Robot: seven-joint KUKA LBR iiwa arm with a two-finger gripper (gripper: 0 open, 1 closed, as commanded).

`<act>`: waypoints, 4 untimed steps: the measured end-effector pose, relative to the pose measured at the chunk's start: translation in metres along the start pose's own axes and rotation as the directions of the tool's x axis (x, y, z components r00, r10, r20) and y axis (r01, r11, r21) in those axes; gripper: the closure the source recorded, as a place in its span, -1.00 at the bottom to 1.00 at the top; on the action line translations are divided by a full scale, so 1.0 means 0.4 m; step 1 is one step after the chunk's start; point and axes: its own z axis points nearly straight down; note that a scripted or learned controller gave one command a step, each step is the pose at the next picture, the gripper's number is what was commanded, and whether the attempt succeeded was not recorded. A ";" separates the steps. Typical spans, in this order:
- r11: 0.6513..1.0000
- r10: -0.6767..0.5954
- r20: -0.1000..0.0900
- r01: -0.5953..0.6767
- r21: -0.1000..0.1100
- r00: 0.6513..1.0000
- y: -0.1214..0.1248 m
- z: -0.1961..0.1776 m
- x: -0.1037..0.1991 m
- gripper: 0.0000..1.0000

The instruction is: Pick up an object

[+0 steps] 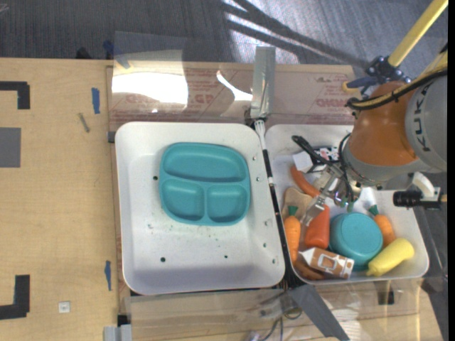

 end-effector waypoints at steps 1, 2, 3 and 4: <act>0.987 0.163 -0.003 -0.163 0.004 0.987 0.000 0.003 0.007 -1.00; 0.977 0.214 -0.006 -0.214 0.002 0.977 -0.008 0.004 0.008 -1.00; 0.999 0.046 -0.007 -0.046 0.003 0.999 0.020 0.005 -0.025 -1.00; 0.991 0.135 -0.005 -0.135 0.004 0.991 0.033 0.005 -0.033 -1.00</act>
